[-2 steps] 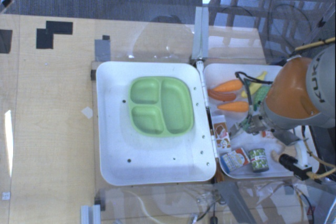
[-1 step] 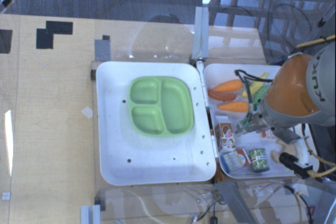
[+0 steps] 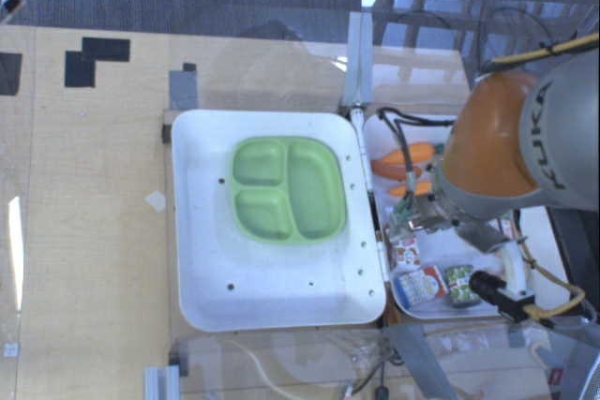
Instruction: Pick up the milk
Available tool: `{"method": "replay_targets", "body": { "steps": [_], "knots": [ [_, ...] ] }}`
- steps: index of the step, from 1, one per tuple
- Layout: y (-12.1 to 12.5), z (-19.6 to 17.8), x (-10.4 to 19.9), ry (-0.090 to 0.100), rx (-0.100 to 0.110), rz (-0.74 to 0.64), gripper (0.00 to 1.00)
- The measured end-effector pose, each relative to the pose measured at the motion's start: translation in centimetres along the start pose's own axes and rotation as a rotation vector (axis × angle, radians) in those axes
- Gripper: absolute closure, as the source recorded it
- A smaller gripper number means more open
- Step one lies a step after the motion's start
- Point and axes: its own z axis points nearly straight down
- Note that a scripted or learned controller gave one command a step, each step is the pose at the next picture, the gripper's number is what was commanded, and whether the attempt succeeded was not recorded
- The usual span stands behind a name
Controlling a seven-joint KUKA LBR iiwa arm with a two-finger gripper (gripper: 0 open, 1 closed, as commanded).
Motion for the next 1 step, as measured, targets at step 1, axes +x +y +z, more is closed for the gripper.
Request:
{"method": "replay_targets", "body": {
  "steps": [1],
  "knots": [
    [-1.9, -0.04, -7.68, -0.002, -0.001, -0.059, 1.0]
  ]
}}
